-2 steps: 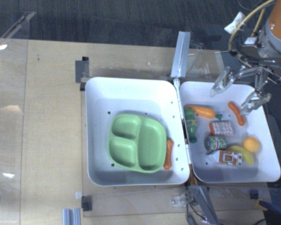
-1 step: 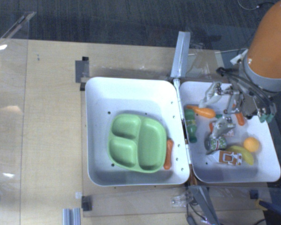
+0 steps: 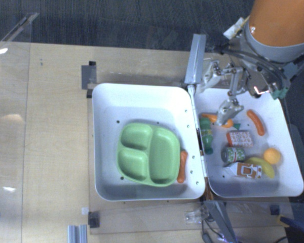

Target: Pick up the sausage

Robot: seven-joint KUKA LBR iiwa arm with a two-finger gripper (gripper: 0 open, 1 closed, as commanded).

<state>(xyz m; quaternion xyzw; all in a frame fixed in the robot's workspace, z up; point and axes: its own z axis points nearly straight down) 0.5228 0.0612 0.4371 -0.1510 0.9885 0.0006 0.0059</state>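
A reddish-orange sausage [image 3: 256, 122] lies slanted in the right bin [image 3: 289, 178], toward its upper right. My gripper [image 3: 228, 114] hangs over the upper middle of that bin, to the left of the sausage and apart from it. Its tip is just above an orange carrot-like piece [image 3: 211, 119]. I see nothing held in it. A second orange-red elongated item [image 3: 181, 166] lies in the left bin [image 3: 106, 186], against the right edge of the green plate [image 3: 147, 155].
The right bin also holds a green item [image 3: 206, 138], a red packet [image 3: 240, 137], a can [image 3: 234, 154], an orange [image 3: 272, 156], a banana [image 3: 263, 167] and a small carton [image 3: 247, 171]. A metal bracket [image 3: 194, 65] stands behind the bins' shared wall.
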